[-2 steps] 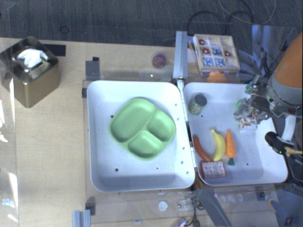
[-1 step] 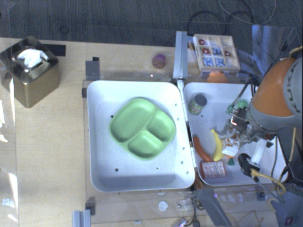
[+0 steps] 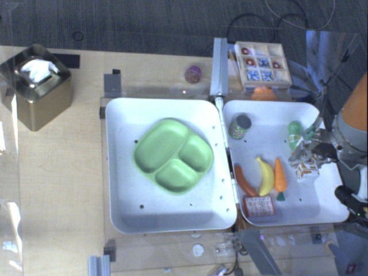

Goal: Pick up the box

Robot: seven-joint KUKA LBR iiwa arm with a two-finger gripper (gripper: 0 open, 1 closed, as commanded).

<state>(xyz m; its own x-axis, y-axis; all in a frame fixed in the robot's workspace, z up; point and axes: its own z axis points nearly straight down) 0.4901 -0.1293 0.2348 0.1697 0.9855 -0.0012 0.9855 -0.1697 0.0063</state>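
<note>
The box [image 3: 260, 206] is small and flat with a red and white label. It lies at the front edge of the right bin [image 3: 322, 203], just below the banana. My gripper [image 3: 308, 152] hangs over the right side of that bin, well to the right of the box and farther back. Directly under the gripper lies a crumpled white and orange packet [image 3: 306, 169]. The arm's orange band [image 3: 355, 111] shows at the right edge of the view.
The right bin also holds a can [image 3: 240, 126], a green item [image 3: 294, 129], a banana [image 3: 265, 176], a carrot [image 3: 279, 177] and a red sausage-like piece [image 3: 244, 180]. A green divided plate [image 3: 173, 154] lies in the left bin [image 3: 123, 211]. A tissue box [image 3: 38, 91] stands far left.
</note>
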